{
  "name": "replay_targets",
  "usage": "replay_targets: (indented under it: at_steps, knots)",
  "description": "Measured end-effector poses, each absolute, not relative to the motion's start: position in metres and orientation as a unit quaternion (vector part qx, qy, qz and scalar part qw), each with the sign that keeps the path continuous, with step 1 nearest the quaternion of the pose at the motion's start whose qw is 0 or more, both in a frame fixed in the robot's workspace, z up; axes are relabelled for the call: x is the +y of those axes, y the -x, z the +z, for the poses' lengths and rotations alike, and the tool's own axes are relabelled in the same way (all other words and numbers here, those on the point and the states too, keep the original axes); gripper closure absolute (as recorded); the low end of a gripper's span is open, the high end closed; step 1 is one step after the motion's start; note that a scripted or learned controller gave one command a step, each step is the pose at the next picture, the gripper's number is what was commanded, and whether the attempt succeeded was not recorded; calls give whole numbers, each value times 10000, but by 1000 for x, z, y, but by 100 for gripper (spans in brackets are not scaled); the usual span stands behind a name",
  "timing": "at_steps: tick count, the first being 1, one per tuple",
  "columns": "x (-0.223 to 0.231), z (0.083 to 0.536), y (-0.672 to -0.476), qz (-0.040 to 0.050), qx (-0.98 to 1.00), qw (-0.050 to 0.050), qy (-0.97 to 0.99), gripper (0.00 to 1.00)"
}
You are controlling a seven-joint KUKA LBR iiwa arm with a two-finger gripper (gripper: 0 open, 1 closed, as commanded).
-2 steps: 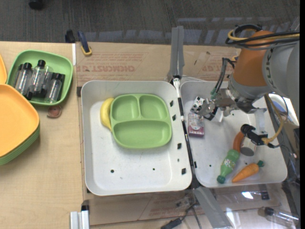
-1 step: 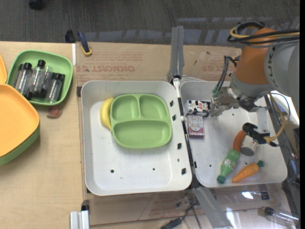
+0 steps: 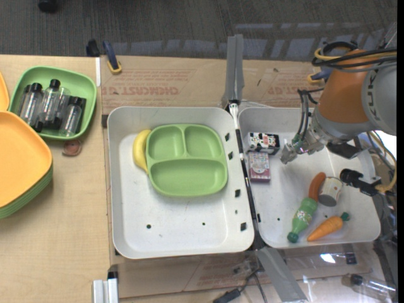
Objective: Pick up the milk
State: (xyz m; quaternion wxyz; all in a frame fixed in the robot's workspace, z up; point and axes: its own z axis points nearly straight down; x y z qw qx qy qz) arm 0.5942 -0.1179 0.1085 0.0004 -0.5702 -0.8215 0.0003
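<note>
Lining up on milk (image 3: 262, 142), view-left of pincer (image 3: 291, 154)

Spotting milk in right bin (image 3: 366, 235), upper-left corner, lying flat near the wall shared with left bin (image 3: 126, 232). Reads as small boxy carton, black-and-white cow print, likely stiff card. Long axis roughly across the view. Just below it, about touching: pink box (image 3: 259, 166), long axis up-down. Placing pincer near milk, to view-right and slightly lower, bare bin floor between. Cannot tell whether pincer is apart or together. Judging next move: short shift view-left, then down, closing across the short side. Risk: catching pink box instead. Well apart, lower right: sausage (image 3: 317, 185), can (image 3: 329, 192), green bottle (image 3: 303, 218), carrot (image 3: 327, 227), all smooth and rounded.
</note>
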Motion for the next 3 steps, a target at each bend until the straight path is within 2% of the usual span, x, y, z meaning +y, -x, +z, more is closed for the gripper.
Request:
replay_targets:
  at_steps: [1,2,3]
  knots:
    - [-121,114,-550,0,-8733,4,4872,100]
    - [-117,91,-556,5,-8158,11,5783,100]
    - [-79,191,-493,3,-8795,-2,4759,100]
